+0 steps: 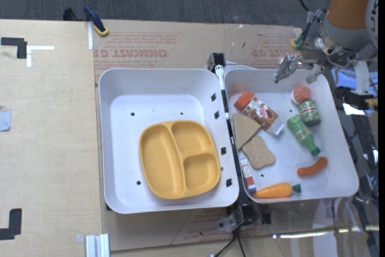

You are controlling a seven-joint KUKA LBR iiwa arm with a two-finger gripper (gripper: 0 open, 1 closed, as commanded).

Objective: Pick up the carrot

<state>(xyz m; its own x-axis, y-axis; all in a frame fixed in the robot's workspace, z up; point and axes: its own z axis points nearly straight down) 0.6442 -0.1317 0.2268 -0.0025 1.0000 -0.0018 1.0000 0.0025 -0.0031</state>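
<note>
1. Gripper [299,71]: two dark fingers spread apart, nothing between them; poised over the far edge of the right bin [343,147], clear of all contents.
2. Carrot [275,191]: in the right bin, against its near wall, at the opposite side of the bin from the gripper and well apart from it.
3. Long axis: roughly parallel to the near wall; pointed tip toward the left bin [114,147], green top away from it.
4. Appearance: orange tapered body, smooth, small green stub; plastic toy by the look.
5. Neighbours within the right bin: bread slice [258,153] just beyond the carrot; sausage [312,167] nearby off the green end; green bottle [303,135] farther in. None touching the carrot.
6. Left bin: yellow divided plate [179,158].
7. Judgement: grasp likely across the carrot's short width; near wall close, leaving little finger room.
</note>
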